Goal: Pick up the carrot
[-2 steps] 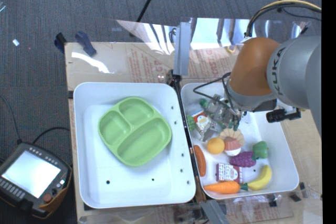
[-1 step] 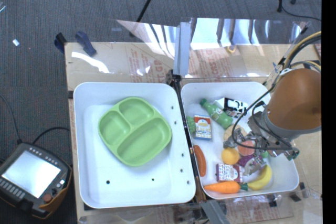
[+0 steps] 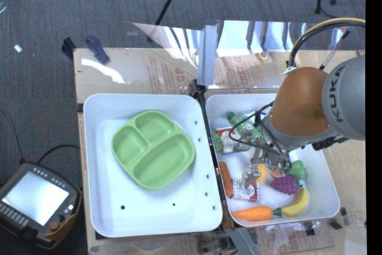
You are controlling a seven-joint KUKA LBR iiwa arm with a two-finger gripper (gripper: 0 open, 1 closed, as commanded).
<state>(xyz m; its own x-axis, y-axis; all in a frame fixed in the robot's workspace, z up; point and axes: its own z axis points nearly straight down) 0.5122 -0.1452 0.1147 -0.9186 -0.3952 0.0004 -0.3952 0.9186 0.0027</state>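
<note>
— Where is the carrot [image 3: 253, 212] to be found?

— It is seen lying flat near the front edge of the right bin [image 3: 330, 185], its orange body pointed toward the left and its green top turned toward a banana [image 3: 298, 203], which is touched or very nearly touched at that end.

— What else is placed around it?

— A bunch of purple grapes [image 3: 286, 184] is set just behind the banana, with a green item [image 3: 297, 169] beside it. A small red-and-white packet [image 3: 243, 189] lies just behind the carrot, and a thin orange-red piece [image 3: 226, 179] is laid along the bin's left wall. Further back, green and red-and-white items [image 3: 230, 133] are heaped together; they cannot be told apart clearly.

— And the end effector [image 3: 260, 169]?

— It is lowered into the middle of the right bin, behind the carrot and apart from it. Whether it is released or clenched cannot be told — the fingers are lost among the clutter. Nothing is shown grasped.

— The other bin?

— In the left bin [image 3: 101, 116] a green divided plate [image 3: 153, 148] is held, tilted diagonally. Both bins are carried side by side on the tabletop [image 3: 143, 71].
</note>
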